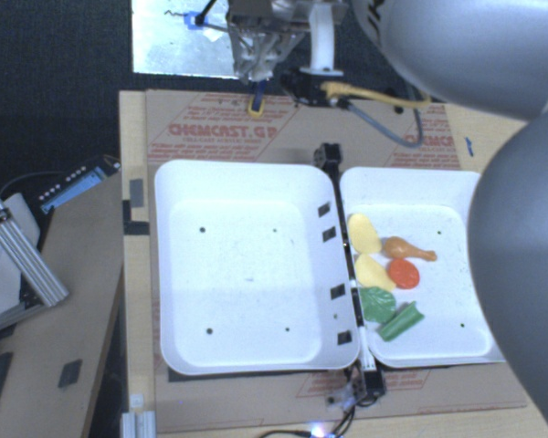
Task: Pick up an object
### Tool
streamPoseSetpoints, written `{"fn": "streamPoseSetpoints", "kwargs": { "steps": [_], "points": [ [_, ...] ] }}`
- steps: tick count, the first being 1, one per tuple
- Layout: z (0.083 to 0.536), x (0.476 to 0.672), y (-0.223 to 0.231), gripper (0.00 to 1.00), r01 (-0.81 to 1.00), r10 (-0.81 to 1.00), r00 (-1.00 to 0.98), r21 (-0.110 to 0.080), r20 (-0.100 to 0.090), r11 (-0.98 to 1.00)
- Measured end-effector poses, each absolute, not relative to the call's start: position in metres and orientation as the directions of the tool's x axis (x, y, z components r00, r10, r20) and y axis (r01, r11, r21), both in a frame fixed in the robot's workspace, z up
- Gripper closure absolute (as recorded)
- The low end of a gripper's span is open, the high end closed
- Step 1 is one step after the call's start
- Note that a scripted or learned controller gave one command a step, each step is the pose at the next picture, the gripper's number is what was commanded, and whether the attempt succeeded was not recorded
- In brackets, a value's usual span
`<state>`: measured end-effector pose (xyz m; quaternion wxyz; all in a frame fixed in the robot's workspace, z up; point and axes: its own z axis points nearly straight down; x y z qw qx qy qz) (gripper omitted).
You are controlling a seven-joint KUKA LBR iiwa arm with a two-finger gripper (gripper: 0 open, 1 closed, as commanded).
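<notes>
Toys (384, 276) lie in right bin (457, 336), well apart from end effector (256, 78).

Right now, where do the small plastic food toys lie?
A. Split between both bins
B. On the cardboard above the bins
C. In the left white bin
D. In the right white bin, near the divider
D: the yellow, orange, red and green plastic food toys cluster in the right white bin beside the divider.

Smooth grey rounded arm (475, 35), dark lettering partly visible, metallic claw (258, 62), possibly a yellow cable
</notes>
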<state>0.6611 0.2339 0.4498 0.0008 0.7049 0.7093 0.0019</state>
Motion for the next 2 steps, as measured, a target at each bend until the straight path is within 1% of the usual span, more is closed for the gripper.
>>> {"fn": "streamPoseSetpoints", "kwargs": {
  "steps": [1,2],
  "points": [
    [0.461,0.638,0.234,1.00,1.000,1.000,-0.006,0.001,0.001,0.006],
    [0.490,0.615,0.234,1.00,1.000,1.000,-0.006,0.003,0.002,0.006]
  ]
}}
